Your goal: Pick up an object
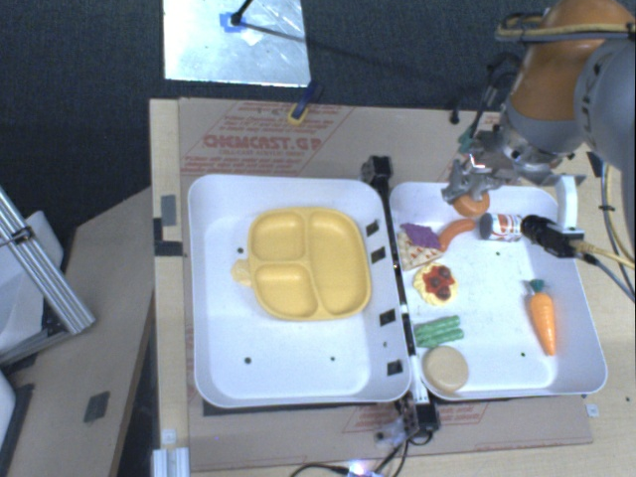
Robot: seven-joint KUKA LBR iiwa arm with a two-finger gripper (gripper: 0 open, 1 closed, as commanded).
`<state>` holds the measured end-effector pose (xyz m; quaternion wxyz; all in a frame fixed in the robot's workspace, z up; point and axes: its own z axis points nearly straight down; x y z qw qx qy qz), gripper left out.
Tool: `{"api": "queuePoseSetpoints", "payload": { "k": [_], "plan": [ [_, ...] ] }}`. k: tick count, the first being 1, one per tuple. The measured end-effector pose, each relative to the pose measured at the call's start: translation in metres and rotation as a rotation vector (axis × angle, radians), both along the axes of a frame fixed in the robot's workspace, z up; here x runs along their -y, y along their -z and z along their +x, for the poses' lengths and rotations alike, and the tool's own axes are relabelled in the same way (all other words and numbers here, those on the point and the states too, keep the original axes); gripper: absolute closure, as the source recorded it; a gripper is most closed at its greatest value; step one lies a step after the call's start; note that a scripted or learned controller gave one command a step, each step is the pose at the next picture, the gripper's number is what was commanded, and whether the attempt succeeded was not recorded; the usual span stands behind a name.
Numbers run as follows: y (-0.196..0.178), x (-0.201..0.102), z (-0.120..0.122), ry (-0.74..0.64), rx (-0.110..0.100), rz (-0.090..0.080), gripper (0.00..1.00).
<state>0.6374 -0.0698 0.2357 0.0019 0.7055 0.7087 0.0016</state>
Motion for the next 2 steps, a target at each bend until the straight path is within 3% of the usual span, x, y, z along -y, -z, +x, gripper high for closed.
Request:
{"api": "queuePoseSetpoints", "payload": {
  "k": [1,2],
  "plan": [
    [0.0217,-0.0027,-0.0001,-0.001,-0.004,0.0,1.0],
    [0.02,0.0039,-0.0036,0.004,-0.004,-0.001,1.0]
  ]
}}
